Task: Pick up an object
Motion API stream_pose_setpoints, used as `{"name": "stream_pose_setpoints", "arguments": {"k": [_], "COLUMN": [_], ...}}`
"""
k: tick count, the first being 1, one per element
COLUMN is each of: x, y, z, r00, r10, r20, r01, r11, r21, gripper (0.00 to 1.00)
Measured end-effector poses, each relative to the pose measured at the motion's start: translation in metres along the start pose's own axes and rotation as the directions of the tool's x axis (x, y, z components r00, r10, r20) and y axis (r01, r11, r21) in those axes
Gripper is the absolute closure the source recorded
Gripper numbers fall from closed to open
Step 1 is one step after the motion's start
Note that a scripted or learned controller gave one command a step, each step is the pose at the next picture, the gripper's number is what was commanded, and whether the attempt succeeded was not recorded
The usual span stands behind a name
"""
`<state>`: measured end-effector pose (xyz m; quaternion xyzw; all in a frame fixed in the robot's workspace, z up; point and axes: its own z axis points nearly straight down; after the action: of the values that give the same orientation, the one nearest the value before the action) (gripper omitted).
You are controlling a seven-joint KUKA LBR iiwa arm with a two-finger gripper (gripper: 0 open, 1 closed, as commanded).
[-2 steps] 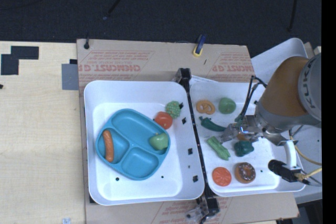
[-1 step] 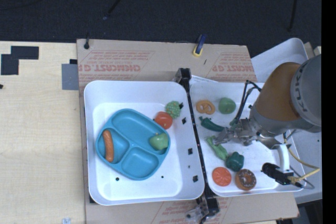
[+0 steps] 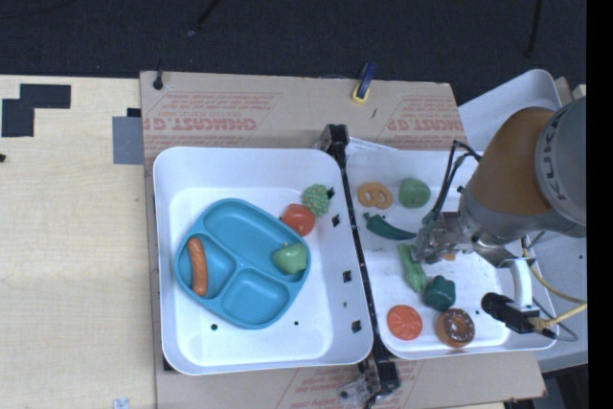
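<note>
Nearest me, along the front of the right bin (image 3: 536,340), sat a chocolate doughnut (image 3: 455,328) and a flat red tomato slice (image 3: 404,322), just beside each other. A little further in lay a dark green pepper (image 3: 440,292) touching a long green pod (image 3: 413,269), and over these hung the claw (image 3: 436,241); from where I stood I could not tell whether it was open, closed or gripping anything. The arm (image 3: 522,175) leaned in low from the right, which I took as lining up on the pod or the pepper, the likeliest things to be picked. Beyond the claw were a dark green chilli (image 3: 388,228), a pretzel-like orange piece (image 3: 374,195) and a round green fruit (image 3: 414,193) at the back wall.

The left bin (image 3: 172,187) held a blue divided tray (image 3: 244,297): a sausage (image 3: 198,265) in its left compartment, a green pear (image 3: 289,258) at its right edge. Just past the tray a red tomato (image 3: 299,219) touched a broccoli floret (image 3: 317,199). Both bins rested on cardboard (image 3: 239,115) on the tabletop (image 3: 67,235).
</note>
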<state>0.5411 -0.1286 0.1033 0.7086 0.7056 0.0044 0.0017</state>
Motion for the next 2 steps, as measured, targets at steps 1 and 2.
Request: {"name": "stream_pose_setpoints", "arguments": {"k": [1, 2], "x": [0.0, 0.0], "y": [0.001, 0.0], "z": [-0.042, -0.104], "r00": [1.0, 1.0], "r10": [-0.004, -0.004], "r20": [0.004, 0.004], "r01": [0.004, 0.004], "r11": [1.0, 1.0], "r21": [0.008, 0.008], "gripper": [1.0, 1.0]}}
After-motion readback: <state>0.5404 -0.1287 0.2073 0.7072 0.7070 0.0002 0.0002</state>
